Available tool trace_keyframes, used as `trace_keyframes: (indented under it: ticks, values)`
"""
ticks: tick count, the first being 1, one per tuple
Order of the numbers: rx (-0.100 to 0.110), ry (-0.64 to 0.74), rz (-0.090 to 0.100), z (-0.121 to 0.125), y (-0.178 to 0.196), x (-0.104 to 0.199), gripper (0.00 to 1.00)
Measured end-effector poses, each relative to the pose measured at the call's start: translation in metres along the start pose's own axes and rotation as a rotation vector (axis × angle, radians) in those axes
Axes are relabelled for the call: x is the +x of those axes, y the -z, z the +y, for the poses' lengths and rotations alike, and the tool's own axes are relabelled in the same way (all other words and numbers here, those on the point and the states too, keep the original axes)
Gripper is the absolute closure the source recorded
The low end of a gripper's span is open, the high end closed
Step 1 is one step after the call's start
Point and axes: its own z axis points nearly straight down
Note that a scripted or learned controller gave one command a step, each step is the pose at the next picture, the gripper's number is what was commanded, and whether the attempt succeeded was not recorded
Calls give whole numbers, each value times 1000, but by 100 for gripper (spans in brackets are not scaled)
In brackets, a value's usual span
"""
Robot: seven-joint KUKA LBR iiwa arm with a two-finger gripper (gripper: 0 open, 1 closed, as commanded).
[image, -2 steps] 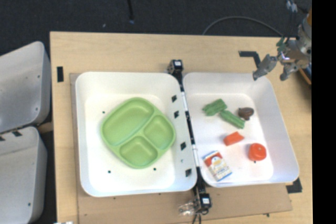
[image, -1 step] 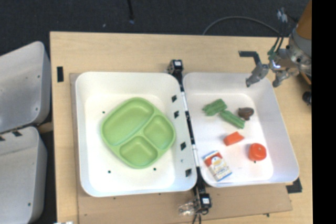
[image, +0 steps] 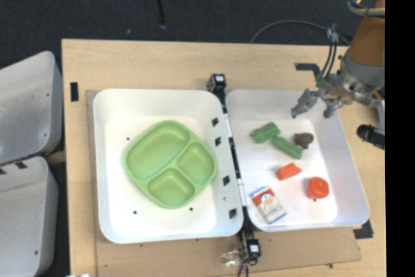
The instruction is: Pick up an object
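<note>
Hand (image: pixel 315 104) hangs spread and empty over the right bin's (image: pixel 343 159) far corner, so the approach is on; next, it must descend onto the nearby brown piece (image: pixel 303 138).

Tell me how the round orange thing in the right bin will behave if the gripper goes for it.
The round orange object looks disc-like, so it probably slides rather than tips when nudged. If it is rounder than it appears, it may roll across the right bin. It sits apart from the orange block, leaving the gripper, fingers spread, room.
</note>
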Motion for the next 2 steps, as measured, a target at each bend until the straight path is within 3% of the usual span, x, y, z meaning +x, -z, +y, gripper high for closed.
trace_keyframes:
  ticks: [1,2]
  values:
    - [0,-4,-1,3,-58,-9,0]
    - [-7,-2,-4,5,-43,-10,100]
